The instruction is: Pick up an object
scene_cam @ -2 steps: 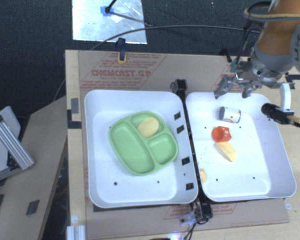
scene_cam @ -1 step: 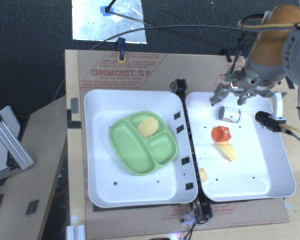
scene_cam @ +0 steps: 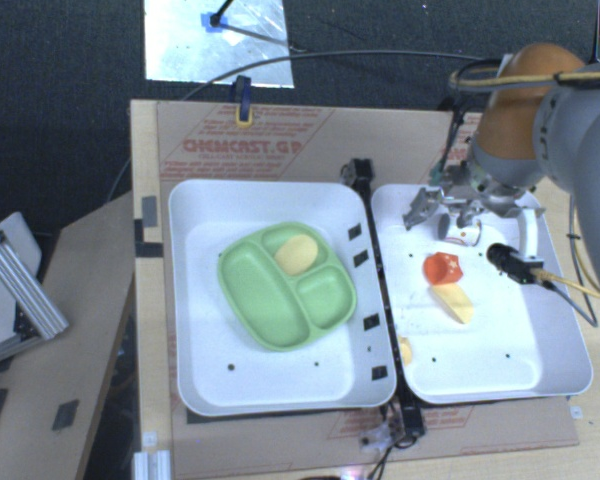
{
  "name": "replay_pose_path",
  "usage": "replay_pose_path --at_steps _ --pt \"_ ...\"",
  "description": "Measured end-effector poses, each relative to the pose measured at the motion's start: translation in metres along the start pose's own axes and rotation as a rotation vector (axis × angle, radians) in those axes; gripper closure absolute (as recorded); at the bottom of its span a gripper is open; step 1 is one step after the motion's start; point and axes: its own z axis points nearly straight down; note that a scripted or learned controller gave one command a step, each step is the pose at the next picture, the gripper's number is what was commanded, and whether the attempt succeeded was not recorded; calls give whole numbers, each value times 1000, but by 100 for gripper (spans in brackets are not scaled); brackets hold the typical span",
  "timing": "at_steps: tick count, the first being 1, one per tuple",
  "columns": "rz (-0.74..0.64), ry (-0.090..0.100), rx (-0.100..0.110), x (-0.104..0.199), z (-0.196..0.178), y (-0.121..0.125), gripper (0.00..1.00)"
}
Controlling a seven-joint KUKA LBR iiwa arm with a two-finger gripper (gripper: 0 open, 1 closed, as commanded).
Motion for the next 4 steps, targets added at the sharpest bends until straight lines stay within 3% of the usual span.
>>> replay_pose_path --at_steps 1,2,4 --pt "2 -1 0 0 36 -4 0" --pt "2 -1 -5 0 26 -2 100" --pt "-2 1 2 -2 -66 6 100"
